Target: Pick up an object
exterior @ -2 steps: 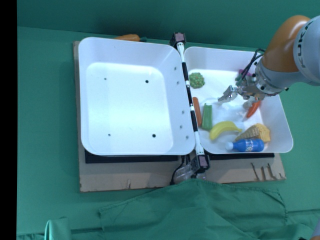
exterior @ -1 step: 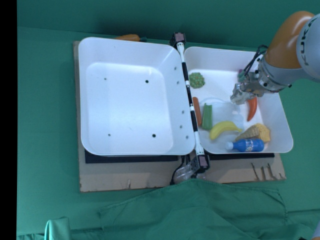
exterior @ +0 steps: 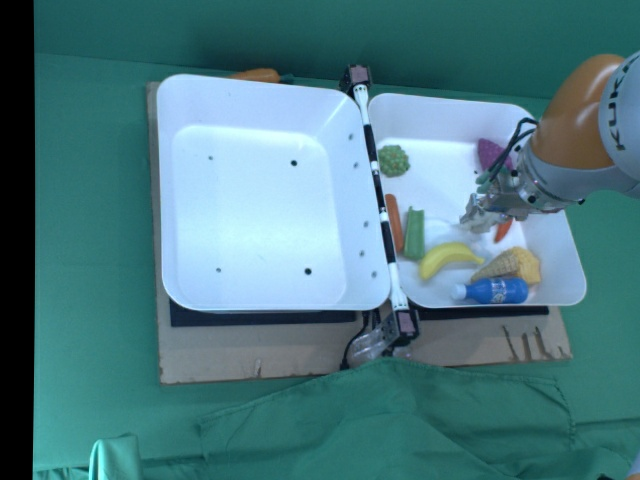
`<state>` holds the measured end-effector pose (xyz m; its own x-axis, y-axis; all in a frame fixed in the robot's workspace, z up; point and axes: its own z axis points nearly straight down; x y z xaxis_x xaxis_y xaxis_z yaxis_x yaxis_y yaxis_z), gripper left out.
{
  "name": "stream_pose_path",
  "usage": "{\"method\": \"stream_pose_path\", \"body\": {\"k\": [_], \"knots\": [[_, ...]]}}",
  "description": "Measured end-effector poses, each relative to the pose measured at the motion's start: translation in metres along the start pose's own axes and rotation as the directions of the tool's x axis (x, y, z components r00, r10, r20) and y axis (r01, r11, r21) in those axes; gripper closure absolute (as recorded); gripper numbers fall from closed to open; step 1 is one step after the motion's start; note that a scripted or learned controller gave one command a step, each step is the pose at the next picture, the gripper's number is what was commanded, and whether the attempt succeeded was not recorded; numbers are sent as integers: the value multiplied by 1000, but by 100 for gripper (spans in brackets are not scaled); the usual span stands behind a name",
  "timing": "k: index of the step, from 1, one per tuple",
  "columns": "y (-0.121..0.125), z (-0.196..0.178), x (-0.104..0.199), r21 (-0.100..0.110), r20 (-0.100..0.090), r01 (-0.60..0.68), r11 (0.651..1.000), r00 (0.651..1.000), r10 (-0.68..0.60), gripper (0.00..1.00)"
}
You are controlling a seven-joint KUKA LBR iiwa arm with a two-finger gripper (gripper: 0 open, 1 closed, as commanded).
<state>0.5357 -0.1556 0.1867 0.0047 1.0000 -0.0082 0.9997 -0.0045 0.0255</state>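
The right bin point(exterior: 440, 153) holds several toy foods: a green broccoli-like piece point(exterior: 393, 160), an orange carrot point(exterior: 394, 221), a green pepper point(exterior: 413, 234), a yellow banana point(exterior: 449, 258), a yellow corn cob point(exterior: 512, 265), a blue bottle point(exterior: 494, 290), a purple piece point(exterior: 491, 153) and a red chili point(exterior: 504, 229). My gripper point(exterior: 482, 213) hangs low over the right side of this bin, just left of the red chili and above the banana. Nothing shows between its fingers.
The left bin point(exterior: 260, 193) stands beside the right one, with a black and white divider bar point(exterior: 377, 193) between them. An orange object point(exterior: 256, 74) lies behind the left bin's far rim. Green cloth point(exterior: 400, 418) bunches at the bench's front.
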Motion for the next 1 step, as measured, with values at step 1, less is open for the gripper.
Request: {"method": "stream_pose_path", "body": {"k": [1], "knots": [[77, -9, 50, 14, -7, 9, 1000, 1000, -9, 100]]}}
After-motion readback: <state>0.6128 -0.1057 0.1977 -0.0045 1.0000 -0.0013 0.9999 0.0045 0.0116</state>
